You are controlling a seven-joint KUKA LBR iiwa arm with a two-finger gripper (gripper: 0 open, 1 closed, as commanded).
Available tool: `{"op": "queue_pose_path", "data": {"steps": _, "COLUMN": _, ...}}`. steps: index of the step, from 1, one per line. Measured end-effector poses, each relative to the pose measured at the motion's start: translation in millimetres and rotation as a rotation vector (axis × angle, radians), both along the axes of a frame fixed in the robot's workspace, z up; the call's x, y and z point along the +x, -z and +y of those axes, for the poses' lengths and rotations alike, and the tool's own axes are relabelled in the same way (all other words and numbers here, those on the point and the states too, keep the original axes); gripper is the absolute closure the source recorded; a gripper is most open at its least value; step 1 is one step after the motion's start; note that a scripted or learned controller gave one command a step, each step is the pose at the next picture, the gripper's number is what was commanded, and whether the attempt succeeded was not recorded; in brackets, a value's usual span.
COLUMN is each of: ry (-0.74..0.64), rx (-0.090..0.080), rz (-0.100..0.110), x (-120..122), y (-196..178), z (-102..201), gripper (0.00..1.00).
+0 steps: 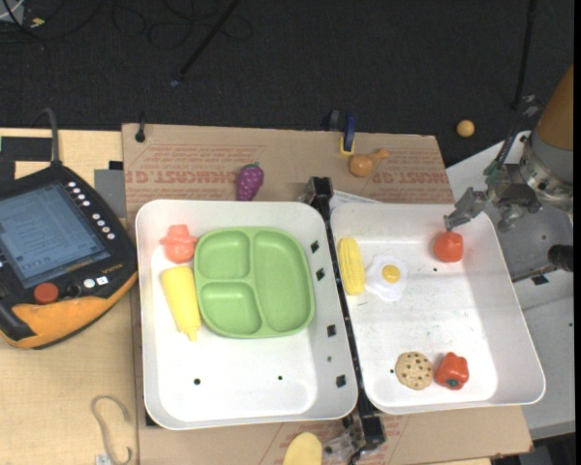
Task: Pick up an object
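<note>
My pincer point(465, 211) hangs at the right bin's point(523, 356) upper right edge; open or closed, I cannot tell. The tomato point(448, 247) sits just below it, near the wall. Risk, as I judge it: round fruit rolls away, or a finger strikes the rim.

Wooden bench point(39, 386) bearing a cardboard sheet point(281, 168), on which two white bins sit side by side: left bin point(232, 386), right bin point(484, 337). A purple grape bunch point(249, 180) and an orange pear point(365, 163) lie on the cardboard. A control tablet point(44, 245) rests at the bench's left.
</note>
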State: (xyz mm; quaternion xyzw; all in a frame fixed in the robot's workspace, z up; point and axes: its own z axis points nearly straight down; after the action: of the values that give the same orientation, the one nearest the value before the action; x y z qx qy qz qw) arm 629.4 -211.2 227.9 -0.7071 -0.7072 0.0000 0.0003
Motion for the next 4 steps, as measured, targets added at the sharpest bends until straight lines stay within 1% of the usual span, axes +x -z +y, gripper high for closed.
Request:
{"op": "queue_pose_path", "data": {"steps": 1, "ry": 0.001, "rx": 0.002, "rz": 0.005, "x": 5, "y": 55, "z": 8, "gripper": 0.00}}
{"op": "queue_pose_path", "data": {"steps": 2, "ry": 0.001, "rx": 0.002, "rz": 0.005, "x": 4, "y": 112, "z": 16, "gripper": 0.00}}
{"op": "queue_pose_path", "data": {"steps": 3, "ry": -0.004, "rx": 0.000, "rz": 0.003, "x": 5, "y": 142, "z": 18, "gripper": 0.00}}
{"op": "queue_pose_path", "data": {"steps": 4, "ry": -0.005, "rx": 0.002, "rz": 0.006, "x": 5, "y": 129, "z": 18, "gripper": 1.00}}
